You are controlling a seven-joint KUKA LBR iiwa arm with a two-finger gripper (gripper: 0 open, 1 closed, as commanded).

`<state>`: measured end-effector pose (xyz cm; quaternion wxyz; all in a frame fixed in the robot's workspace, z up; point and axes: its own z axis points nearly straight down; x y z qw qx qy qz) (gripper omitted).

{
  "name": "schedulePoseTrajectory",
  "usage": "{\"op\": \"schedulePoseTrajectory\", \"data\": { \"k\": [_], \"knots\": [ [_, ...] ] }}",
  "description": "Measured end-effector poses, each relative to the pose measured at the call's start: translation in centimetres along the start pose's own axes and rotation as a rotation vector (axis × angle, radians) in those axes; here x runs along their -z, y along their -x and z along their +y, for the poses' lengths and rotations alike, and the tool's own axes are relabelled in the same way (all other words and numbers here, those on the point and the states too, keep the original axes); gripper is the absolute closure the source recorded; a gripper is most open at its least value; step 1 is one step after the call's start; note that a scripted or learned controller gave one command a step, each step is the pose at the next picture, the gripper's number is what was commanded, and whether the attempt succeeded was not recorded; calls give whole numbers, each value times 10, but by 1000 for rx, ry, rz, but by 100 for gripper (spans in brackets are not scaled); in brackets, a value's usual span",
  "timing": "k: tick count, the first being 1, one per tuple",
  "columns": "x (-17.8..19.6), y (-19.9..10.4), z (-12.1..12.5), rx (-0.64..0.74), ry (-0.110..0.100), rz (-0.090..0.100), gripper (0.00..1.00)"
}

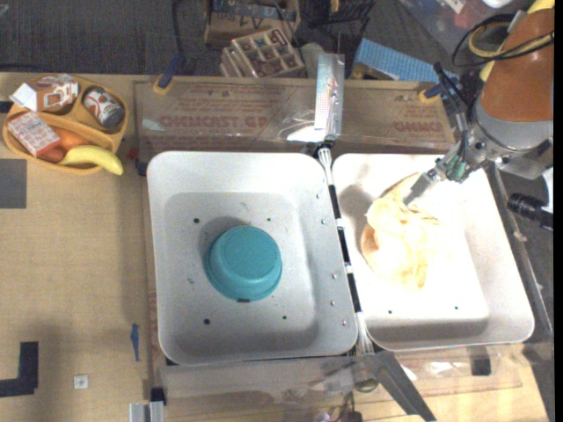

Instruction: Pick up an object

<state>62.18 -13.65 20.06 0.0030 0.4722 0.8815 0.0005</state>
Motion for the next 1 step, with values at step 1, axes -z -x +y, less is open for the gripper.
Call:
{"op": "schedulePoseTrajectory", "data": {
  "k": [1],
  "knots": [
    [13, 27, 37, -49, 1, -1, 0]
  ]
}}
